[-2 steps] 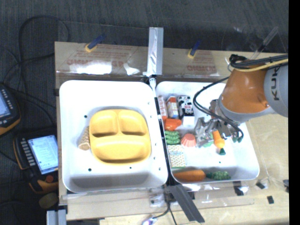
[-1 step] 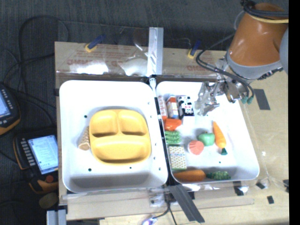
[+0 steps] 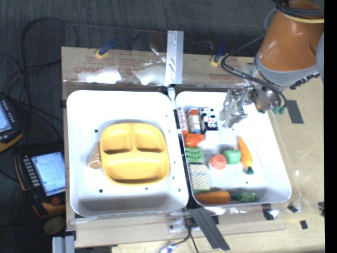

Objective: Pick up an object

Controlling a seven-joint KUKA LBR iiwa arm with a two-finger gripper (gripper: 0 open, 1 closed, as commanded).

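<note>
Slim orange carrot (image 3: 245,151), green-tipped

Fixed overhead slant over both bins (image 3: 73,157)

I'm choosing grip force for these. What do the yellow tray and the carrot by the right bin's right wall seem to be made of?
Yellow tray: likely moulded plastic, smooth and slightly glossy, with soft highlights on its divider ridges. Carrot: probably hard toy plastic, uniform orange with a dark green tip; its finish is too small to judge.
</note>
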